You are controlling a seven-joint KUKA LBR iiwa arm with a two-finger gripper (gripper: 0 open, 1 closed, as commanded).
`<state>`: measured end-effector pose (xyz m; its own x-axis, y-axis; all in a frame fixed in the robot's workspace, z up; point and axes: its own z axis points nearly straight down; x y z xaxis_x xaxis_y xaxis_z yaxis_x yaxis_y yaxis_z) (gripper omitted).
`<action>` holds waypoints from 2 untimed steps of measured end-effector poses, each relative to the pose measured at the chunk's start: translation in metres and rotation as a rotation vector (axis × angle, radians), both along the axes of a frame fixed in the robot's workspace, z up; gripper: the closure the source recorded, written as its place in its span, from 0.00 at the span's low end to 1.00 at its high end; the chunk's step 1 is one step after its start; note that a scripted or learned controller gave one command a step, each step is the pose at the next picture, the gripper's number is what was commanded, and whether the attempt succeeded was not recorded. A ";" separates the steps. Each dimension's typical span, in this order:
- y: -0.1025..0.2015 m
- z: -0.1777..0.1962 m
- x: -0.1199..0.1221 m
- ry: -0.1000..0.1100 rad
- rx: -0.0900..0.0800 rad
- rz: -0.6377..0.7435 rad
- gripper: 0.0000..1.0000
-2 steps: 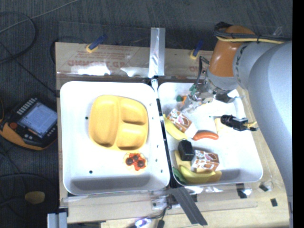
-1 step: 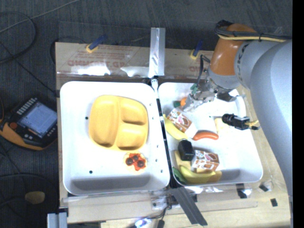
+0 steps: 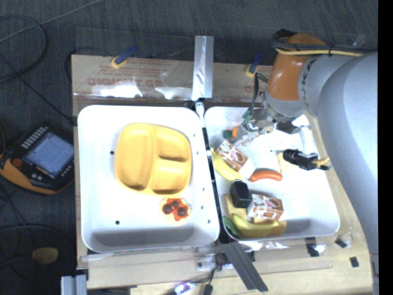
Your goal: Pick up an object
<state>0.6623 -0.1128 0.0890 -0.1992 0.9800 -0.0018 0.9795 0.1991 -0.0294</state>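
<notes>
Reaching in from the right, the gripper (image 3: 250, 126) is lowered over the far end of the right bin (image 3: 319, 209), where the small objects are crowded and one can be picked: a snack packet (image 3: 232, 155), a red sausage (image 3: 265, 176), a banana (image 3: 258, 227). Whether anything is held cannot be told. The yellow tray (image 3: 152, 157) is set in the left bin (image 3: 98, 220). Both bins are carried on a wooden worktop (image 3: 92, 72) over dark carpet (image 3: 37, 54).
</notes>
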 end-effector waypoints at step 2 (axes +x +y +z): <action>0.004 0.008 0.000 0.001 0.003 0.001 1.00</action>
<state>0.6623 -0.1092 0.0969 -0.2003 0.9797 0.0018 0.9793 0.2003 -0.0299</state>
